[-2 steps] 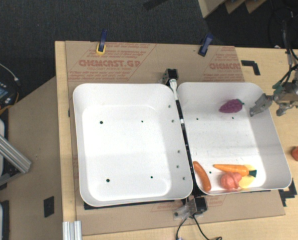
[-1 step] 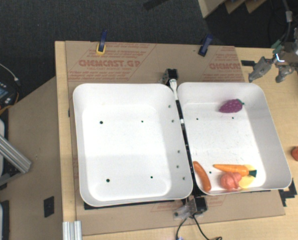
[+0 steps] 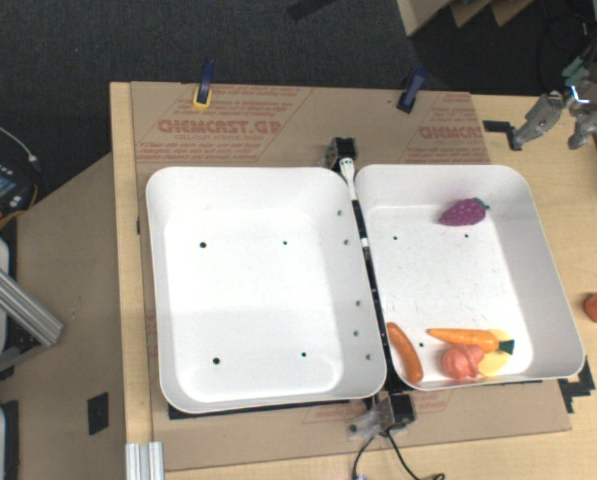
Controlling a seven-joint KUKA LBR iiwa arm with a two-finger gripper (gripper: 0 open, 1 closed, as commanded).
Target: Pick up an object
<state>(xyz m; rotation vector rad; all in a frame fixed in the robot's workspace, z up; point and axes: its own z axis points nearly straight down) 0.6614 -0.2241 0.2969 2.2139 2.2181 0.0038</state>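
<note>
The right bin [image 3: 538, 268] serves as the landmark: inside it, a purple grape bunch [image 3: 462, 212] lies near its far wall, while a carrot [image 3: 465, 337], a pink piece [image 3: 461, 363], a yellow piece [image 3: 492, 365] and an orange sausage-shaped piece [image 3: 405, 353] cluster along its near wall. Beyond the bin's far right corner, the hand [image 3: 556, 118] hangs above the worktop [image 3: 278, 103]; whether it is released or clenched cannot be told.
</note>
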